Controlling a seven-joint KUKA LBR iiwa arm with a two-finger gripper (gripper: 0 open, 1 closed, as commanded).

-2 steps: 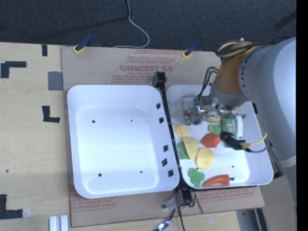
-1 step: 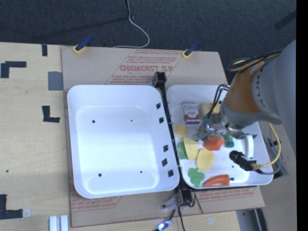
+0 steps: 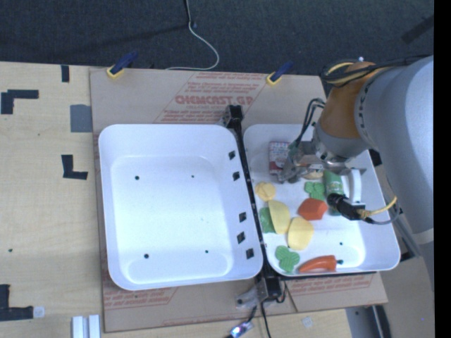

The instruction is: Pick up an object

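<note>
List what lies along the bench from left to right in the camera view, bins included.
Bare wooden bench → left white bin → black divider between the bins → yellow toy pieces → orange-red block → grey arm with orange band.

Brightness: even, fairly bright overhead light across the bench point(image 3: 42, 189).
Glare: the left bin point(image 3: 169, 196) and right bin point(image 3: 373, 252) are near white, with little surface detail.
Shadows: soft and faint, along the inner bin walls.
Sharpness: slightly soft overall; small toys blur together.
Dark area: the floor point(image 3: 106, 13) at top reads dim and grainy.
</note>
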